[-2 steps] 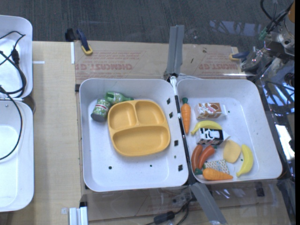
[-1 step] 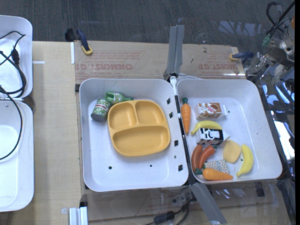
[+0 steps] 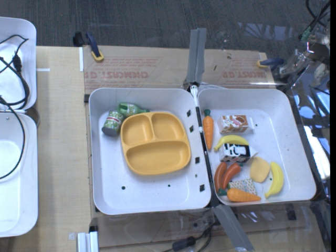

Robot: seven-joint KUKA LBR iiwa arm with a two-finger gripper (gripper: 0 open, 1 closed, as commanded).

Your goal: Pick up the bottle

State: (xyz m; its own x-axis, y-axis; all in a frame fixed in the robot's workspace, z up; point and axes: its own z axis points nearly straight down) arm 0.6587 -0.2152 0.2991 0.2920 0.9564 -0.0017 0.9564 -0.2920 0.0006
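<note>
On a cardboard-lined wooden bench, the small green plastic bottle lies on its side in the left white bin, wedged behind a yellow divided plate, apparently awaiting pickup.

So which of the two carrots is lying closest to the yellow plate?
The long carrot lying along the right bin's left wall, just across the divider from the yellow plate. The other carrot lies at that bin's front edge, farther away.
</note>
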